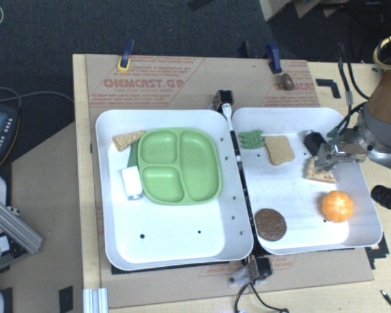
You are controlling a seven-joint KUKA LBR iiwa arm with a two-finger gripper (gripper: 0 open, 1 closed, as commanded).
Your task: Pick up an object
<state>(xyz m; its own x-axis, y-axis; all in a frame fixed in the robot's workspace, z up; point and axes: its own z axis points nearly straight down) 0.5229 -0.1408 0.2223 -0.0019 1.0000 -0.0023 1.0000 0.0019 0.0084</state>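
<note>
- Bench top is a tan board [182, 77] printed in red, blue clamps along its far edge, dark carpet beyond.
- Left bin [176, 240]: green divided plate [179, 165], a cracker wedge [127, 139], a white block [131, 182].
- Right bin [293, 194]: green leafy piece [251, 139], tan bread slice [279, 149], brown cookie [271, 223], orange [337, 207].
- Gripper [327, 156] sits low over a pizza-like slice [320, 171] near the right bin's right wall; jaws too blurred, cannot tell if spread or pinching.

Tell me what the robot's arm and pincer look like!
The arm is round and chunky, grey below a brownish-orange band near the wrist. Black cables loop along it. The pincer is small, made of dark and silvery metal parts.
</note>
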